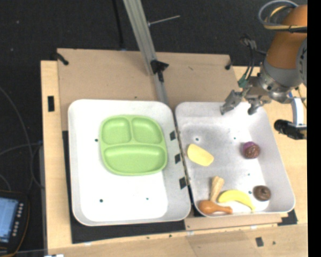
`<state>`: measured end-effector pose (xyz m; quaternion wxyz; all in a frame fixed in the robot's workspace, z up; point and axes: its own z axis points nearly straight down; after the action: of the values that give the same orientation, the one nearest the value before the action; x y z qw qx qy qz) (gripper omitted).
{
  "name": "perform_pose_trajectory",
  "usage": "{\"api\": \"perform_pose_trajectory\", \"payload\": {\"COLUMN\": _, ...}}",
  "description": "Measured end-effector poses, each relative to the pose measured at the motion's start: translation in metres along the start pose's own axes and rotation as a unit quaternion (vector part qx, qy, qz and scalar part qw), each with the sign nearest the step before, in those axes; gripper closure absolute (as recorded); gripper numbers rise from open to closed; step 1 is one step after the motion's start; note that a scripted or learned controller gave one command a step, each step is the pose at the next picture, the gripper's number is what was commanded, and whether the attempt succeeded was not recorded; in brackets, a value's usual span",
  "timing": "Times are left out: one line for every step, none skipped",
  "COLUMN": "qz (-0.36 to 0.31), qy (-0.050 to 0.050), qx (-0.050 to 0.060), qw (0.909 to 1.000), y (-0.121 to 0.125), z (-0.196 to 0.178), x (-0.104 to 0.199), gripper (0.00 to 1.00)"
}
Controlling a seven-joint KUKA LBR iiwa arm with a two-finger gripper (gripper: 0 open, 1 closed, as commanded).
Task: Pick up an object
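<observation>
My gripper (239,106) hangs over the far edge of the right bin (224,127), open, with nothing between its two fingers. Below it in that bin lie a purple round fruit (251,150), a pale yellow wedge (200,155), a beige bone-shaped piece (216,187), a yellow banana (236,198), an orange-brown piece (214,208) and a dark brown doughnut-like object (261,193). The purple fruit is the nearest to the gripper, a short way toward the front.
The left bin (91,197) holds a green divided plate (134,145). A slanted metal pole (144,42) runs from the top of the view down to the gap between the bins. A dark screen (5,216) sits at the lower left.
</observation>
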<state>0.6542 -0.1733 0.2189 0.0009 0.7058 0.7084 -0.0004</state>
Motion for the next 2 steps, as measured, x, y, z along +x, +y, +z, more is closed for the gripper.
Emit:
{"api": "perform_pose_trajectory", "payload": {"qz": 0.000, "qy": 0.000, "qx": 0.000, "qw": 1.0000, "y": 0.000, "z": 0.000, "x": 0.000, "gripper": 0.00}}
{"api": "perform_pose_trajectory", "payload": {"qz": 0.002, "qy": 0.000, "qx": 0.002, "qw": 1.0000, "y": -0.007, "z": 0.049, "x": -0.010, "gripper": 0.00}}
